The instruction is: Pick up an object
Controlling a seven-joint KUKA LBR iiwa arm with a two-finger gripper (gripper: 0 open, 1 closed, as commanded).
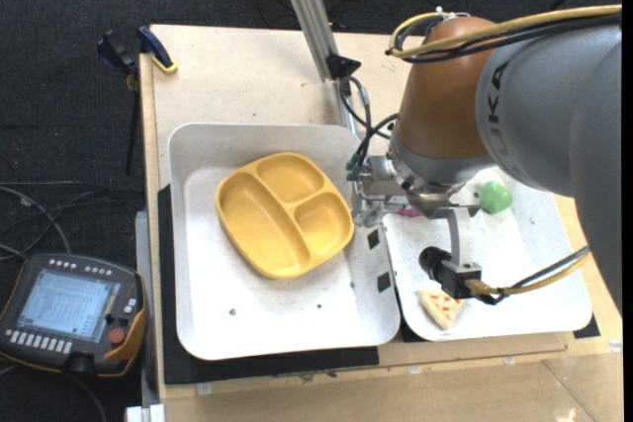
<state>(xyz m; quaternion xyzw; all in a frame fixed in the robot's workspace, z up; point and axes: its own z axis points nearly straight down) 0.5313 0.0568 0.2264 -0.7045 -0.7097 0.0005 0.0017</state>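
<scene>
A yellow divided plate [285,212] lies in the left bin [198,311], toward its right side. In the right bin [554,311] a pizza-slice toy [440,307] rests near the front left corner, and a green ball [496,198] with something pink beside it sits partly under the arm. My gripper [371,206] hangs low over the divide between the two bins, just right of the plate's edge. The bulky wrist hides much of it, and nothing shows between its fingers.
A teach pendant [69,311] lies off the bench at the lower left. A slanted metal post [309,0] rises from the bench's back. A blue and yellow clamp [143,49] sits at the bench's far left corner.
</scene>
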